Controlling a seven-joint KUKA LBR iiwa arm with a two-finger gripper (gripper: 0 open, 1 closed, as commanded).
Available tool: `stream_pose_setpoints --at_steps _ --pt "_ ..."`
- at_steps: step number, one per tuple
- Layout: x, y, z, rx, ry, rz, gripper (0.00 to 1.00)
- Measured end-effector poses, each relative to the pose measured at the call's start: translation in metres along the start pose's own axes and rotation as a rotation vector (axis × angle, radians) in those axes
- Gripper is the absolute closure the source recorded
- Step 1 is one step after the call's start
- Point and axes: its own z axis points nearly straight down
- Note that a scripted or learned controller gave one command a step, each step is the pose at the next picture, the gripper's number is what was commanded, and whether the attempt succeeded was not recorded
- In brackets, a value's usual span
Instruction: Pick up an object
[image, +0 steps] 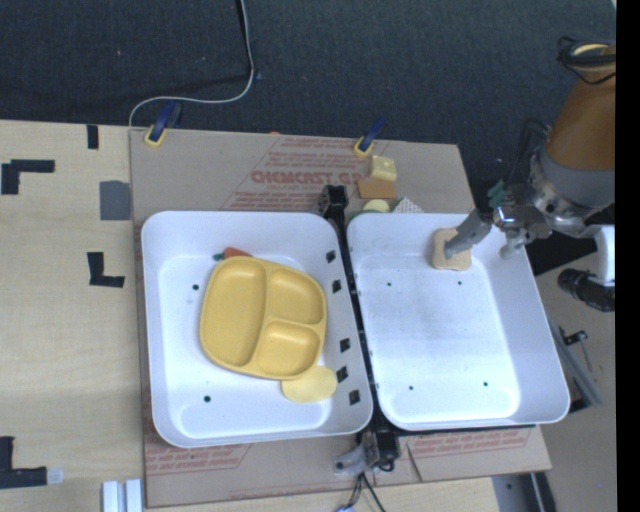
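Observation:
A small tan block lies in the right bin, near its far wall. My gripper reaches in from the right and hangs right over the block's upper right side, partly covering it. Whether it touches the block is unclear. In the left bin a yellow divided plate lies flat. A pale yellow disc rests at the plate's near edge, and a bit of something orange peeks out behind the plate.
Behind the bins on the cardboard sit a yellow block, a brown block and a pale round piece. Two clamps hold the cardboard's far edge. A black divider runs between the bins.

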Motion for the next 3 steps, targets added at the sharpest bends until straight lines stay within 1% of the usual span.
stream_pose_setpoints --at_steps 1,2,3 --pt "-0.044 0.038 0.101 0.001 -0.002 0.002 0.00" --pt "-0.037 0.088 0.186 0.007 -0.003 0.000 0.00" --pt "0.035 0.072 0.184 0.001 0.001 -0.005 0.00"
